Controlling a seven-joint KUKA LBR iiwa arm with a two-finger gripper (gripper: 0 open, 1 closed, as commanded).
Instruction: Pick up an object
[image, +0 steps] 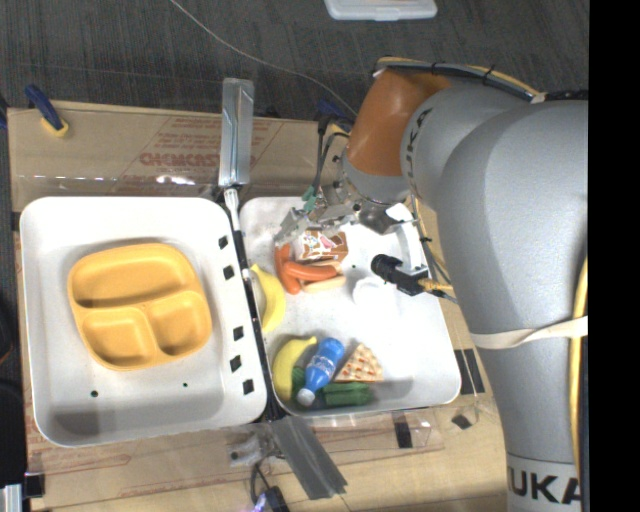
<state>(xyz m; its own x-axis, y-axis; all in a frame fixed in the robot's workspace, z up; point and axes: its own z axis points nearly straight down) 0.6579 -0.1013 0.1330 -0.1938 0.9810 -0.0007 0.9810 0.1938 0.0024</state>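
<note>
The jaws (312, 212) are lowered into the far part of the right bin (430, 345); their state cannot be told. A small printed packet (322, 244) and an orange sausage-like toy (305, 274) are seen just below them. A banana (287, 362), blue bottle (320, 368) and waffle piece (358, 366) are grouped at the near edge. A yellow divided tray (138, 303) is held in the left bin (45, 400).

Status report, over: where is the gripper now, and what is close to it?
Gripper low in the right bin, over a snack packet and hot dog. No hold seen. Banana, bottle, waffle crowded at the near wall.
</note>
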